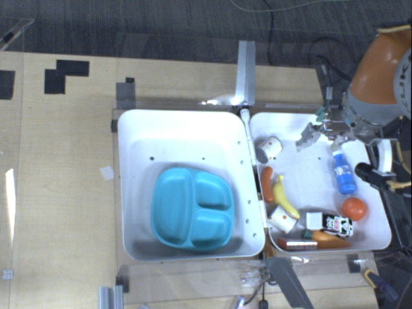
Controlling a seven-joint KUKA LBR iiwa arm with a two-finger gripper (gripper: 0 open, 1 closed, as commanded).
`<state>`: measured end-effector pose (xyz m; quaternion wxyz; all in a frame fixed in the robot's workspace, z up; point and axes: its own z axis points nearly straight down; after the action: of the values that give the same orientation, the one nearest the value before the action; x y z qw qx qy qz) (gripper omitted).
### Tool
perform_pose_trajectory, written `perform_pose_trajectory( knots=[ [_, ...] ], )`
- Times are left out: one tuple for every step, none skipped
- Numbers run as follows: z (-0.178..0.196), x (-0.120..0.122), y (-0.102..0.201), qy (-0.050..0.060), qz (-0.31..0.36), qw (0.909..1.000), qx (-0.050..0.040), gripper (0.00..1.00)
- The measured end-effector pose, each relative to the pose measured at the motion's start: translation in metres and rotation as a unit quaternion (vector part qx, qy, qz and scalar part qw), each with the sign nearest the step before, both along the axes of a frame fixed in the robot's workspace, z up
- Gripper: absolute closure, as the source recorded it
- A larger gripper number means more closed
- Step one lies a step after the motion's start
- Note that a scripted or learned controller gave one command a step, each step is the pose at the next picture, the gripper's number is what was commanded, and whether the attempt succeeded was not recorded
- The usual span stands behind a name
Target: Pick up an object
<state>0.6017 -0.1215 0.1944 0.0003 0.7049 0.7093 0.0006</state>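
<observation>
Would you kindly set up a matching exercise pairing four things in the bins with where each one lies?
Things:
1. blue plate
2. banana
3. blue bottle
4. orange ball

Places:
A. in the right bin, next to its left wall, beside a carrot
B. in the left bin, toward its near wall
C. in the right bin, toward its right side, just below the gripper
D. in the right bin, near its right wall, just below the bottle

Pairs: 1-B, 2-A, 3-C, 4-D
</observation>
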Motion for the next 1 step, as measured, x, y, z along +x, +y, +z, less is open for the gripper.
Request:
perform_pose_trajectory(
  knots=[
    [0.0055, -0.0249, -0.0542, 0.0, -0.168, 0.9858, -0.0002, 0.0]
  ],
)
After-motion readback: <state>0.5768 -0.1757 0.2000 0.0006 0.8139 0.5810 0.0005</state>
